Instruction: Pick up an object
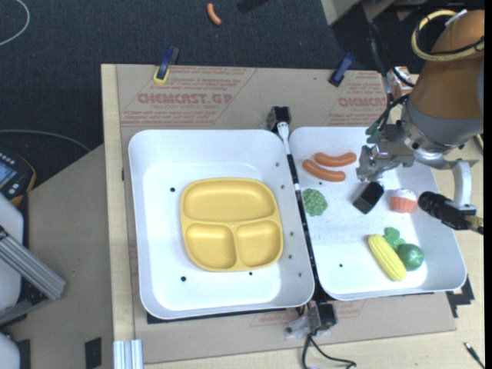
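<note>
Two white bins side by side on the desk (231, 91), which is covered with brown cardboard. Left bin (154, 167) holds a yellow three-compartment plate (231, 225), roughly centred. Right bin (346, 275) holds the loose objects: two orange-red sausages (329, 166) lying near its upper left, one above the other and nearly touching; a green broccoli-like piece (314, 201) below them, close to the divider between bins; a small pink and white item (403, 201) toward the right; a yellow corn cob (387, 257) lying slanted at lower right, with a green vegetable (407, 252) just beside it on the right. Grey arm with orange band reaches in from the right, pincer (374, 177) pointing down over the upper middle of the right bin. A small black block (368, 197) sits right under the pincer tips, tilted; cannot tell if it is a gripped object or part of the tool, so pincer state cannot tell. Sausages lie just left of the pincer, not touching it
</note>
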You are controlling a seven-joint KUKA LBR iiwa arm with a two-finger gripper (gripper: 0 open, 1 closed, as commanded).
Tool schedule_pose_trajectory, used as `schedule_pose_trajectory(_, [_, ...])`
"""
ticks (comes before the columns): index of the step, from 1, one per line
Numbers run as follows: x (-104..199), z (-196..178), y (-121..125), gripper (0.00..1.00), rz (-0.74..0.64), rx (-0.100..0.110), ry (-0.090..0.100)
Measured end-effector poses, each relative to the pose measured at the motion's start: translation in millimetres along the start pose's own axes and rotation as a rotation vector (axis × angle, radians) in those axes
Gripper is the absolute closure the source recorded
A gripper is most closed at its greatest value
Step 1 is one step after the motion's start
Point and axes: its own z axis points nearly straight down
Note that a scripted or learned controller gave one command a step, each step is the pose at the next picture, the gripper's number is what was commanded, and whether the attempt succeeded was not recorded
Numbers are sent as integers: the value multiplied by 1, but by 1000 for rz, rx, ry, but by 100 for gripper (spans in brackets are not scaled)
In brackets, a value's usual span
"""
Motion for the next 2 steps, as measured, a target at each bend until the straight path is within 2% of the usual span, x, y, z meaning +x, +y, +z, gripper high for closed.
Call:
schedule_pose_trajectory(1, [24,-2,-42,100,0,1,1])
schedule_pose_trajectory(2, [37,22,-66,100,1,3,0])
